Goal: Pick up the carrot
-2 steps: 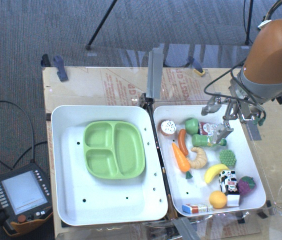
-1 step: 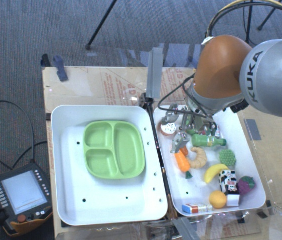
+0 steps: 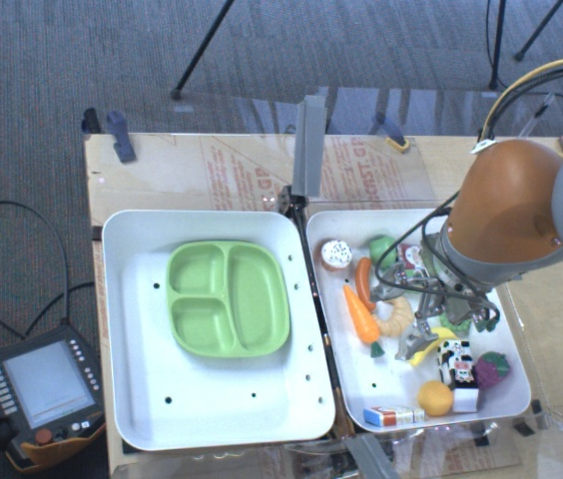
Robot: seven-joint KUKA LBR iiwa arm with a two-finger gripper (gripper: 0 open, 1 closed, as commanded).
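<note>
Gripper: it hangs low over the middle of the right bin, under the orange band of the arm; dark cables and metal parts crowd around it, and I cannot tell if it is open or closed.
Carrot: it lies in the left part of the right bin, to the left of the gripper and apart from it; its thin end points far and left, its green end points near and right. Nothing grips it.
Second carrot: a smaller orange one, just beyond the first, almost touching it.
Bagel: a pale ring between the carrot and the gripper, just beside the carrot.
Banana: a yellow piece on the near side of the gripper.
Right bin: it holds also a white round thing at the far left, a green thing at the far side, a black and white toy, a purple thing at the right, an orange ball and a small box at the near edge.
Left bin: it holds a green tray with three compartments.
Pendant: it lies on the floor at the near left, well apart from the bench.
</note>
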